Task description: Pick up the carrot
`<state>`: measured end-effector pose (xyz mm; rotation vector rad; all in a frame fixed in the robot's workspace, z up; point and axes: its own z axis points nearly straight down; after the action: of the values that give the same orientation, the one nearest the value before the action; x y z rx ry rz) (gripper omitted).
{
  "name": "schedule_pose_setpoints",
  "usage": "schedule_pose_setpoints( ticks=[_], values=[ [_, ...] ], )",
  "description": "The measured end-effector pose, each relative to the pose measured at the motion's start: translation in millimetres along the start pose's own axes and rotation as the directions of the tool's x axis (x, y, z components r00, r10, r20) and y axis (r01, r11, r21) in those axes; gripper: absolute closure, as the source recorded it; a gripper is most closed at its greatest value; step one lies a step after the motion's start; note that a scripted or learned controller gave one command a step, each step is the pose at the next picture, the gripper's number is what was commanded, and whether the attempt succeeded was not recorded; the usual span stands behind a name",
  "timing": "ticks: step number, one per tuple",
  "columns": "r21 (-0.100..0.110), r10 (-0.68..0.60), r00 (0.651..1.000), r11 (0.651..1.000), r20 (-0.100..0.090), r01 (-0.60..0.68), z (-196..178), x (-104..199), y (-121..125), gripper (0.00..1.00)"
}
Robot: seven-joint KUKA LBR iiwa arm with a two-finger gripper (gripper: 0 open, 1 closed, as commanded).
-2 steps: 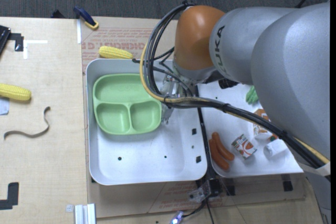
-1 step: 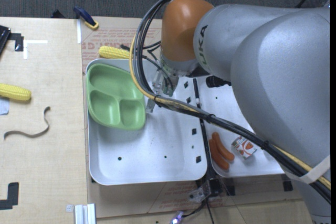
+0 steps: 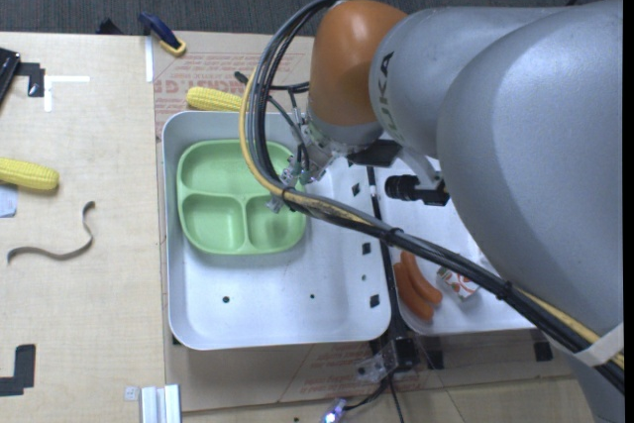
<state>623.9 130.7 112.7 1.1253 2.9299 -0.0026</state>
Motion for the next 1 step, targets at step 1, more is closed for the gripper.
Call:
schedule_pose_setpoints(
  ticks=[1],
  values=[
    [0.015, 0.220, 0.975, 0.975, -0.006, -0.220, 21.7, 3.7, 12.8, 0.00]
  ],
)
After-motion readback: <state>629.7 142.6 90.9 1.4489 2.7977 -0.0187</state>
